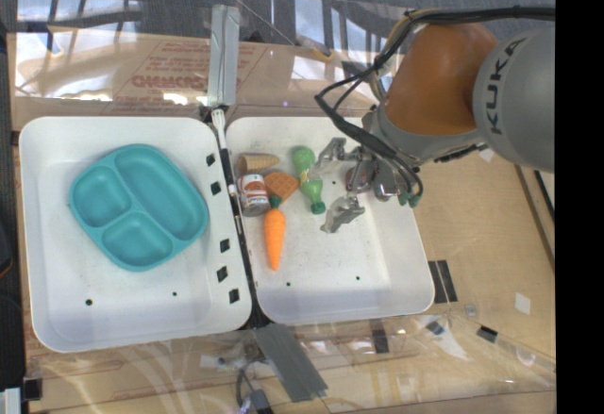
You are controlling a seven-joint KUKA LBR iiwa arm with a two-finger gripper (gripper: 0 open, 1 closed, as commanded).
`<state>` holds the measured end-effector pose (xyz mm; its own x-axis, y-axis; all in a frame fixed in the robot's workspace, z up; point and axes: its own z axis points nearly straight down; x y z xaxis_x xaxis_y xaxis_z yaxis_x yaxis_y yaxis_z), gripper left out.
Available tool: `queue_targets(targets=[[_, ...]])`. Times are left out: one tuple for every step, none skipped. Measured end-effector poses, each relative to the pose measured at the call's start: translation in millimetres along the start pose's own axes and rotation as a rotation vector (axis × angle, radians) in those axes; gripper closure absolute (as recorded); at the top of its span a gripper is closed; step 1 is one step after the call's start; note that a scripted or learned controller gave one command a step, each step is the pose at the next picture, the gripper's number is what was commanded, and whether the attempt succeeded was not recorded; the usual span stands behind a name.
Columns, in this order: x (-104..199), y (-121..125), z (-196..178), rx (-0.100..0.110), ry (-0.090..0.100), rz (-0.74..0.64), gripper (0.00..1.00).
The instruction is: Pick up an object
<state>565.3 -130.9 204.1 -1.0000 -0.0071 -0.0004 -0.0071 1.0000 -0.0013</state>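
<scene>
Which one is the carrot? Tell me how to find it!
Look in the right white bin, along its left wall next to the divider. A small cluster of toy food sits there, and the carrot is the lowest piece, just below the small can. It is the only long, bright orange thing, with a green top.

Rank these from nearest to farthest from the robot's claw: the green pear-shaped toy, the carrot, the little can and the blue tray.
Measured from the gripper, in the right bin:
1. Green pear-shaped toy, just to the gripper's left.
2. Carrot, lower left in the same bin.
3. Little can, at that bin's left wall.
4. Blue tray, in the left bin.
</scene>
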Motion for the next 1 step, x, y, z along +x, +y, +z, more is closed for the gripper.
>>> queue_targets(targets=[[-49.8,38.7,94.5,-0.003,0.003,0.173,0.00]])
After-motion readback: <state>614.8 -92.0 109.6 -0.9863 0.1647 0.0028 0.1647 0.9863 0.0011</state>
